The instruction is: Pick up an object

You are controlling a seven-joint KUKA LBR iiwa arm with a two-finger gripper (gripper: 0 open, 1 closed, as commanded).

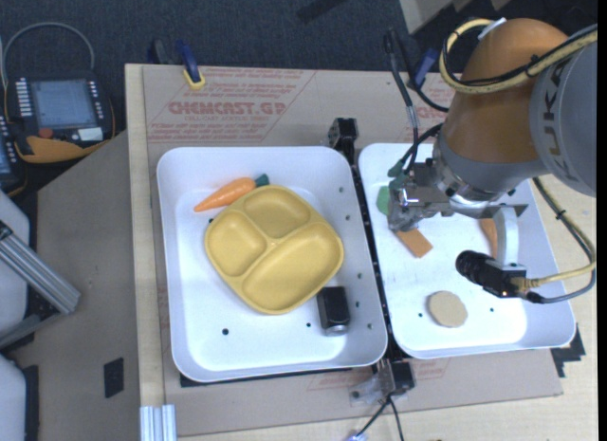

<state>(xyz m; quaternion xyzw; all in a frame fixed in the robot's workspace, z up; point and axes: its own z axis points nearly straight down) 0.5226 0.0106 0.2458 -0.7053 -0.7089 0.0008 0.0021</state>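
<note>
My gripper (407,211) hangs low over the left part of the right bin (541,335). Directly below it lies a flat orange piece (414,243). A green object (383,198) peeks out at the gripper's left side, partly hidden by it. Nearer the front of the same bin rests a round tan disc (447,309). A small orange stick (488,233) lies under the wrist on the right, partly covered. The left bin (180,240) holds a yellow divided plate (273,248), a carrot (224,193) behind it and a small black block (332,308) in front of it.
The two bins meet along a narrow seam (370,249), with black clamps at its far end (342,133) and near end (394,375). A cardboard sheet (228,98) lies under both bins. The arm's bulky orange body (493,98) overhangs the back of the right bin.
</note>
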